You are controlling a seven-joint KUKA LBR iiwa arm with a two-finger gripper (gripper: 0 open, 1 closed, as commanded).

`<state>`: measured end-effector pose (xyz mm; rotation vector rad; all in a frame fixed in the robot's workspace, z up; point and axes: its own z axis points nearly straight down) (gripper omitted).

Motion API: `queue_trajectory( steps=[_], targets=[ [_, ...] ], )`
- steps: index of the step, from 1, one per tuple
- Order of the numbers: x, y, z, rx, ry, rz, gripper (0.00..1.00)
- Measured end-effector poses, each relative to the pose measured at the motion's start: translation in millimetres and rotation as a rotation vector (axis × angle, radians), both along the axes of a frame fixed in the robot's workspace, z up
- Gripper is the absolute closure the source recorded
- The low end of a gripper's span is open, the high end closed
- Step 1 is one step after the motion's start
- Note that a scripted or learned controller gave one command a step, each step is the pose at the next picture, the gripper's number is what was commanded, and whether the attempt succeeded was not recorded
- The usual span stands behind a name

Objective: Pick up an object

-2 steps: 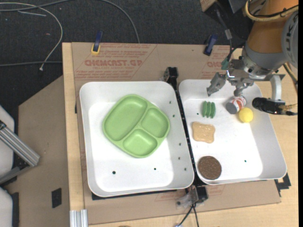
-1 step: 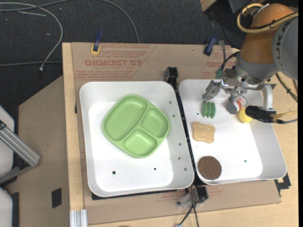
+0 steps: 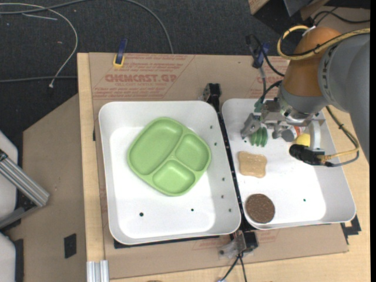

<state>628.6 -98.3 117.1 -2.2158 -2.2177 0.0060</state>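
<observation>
Tabletop carries two white bins side by side. Left bin holds a green divided plate lying flat near its middle. Right bin holds a tan bread-like piece, a brown round disc at the near edge, a small green item and a bit of yellow by the arm. Arm reaches in from the right, end effector low over the far-left part of the right bin, right at the green item. Finger state: cannot tell, item looks just below or between them but unclear. Step: likely closing in for the grasp, nothing visibly lifted. Next move needs a confirmed clamp on the green item, then a straight lift clear of the bin wall
</observation>
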Motion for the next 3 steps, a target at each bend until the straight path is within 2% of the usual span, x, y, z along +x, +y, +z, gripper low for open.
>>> queue_trajectory(
  steps=[1,3],
  targets=[
    [2,0,15,-0.001,-0.008,-0.001,1.00],
    [15,5,140,-0.003,-0.016,0.001,1.00]
  ],
)
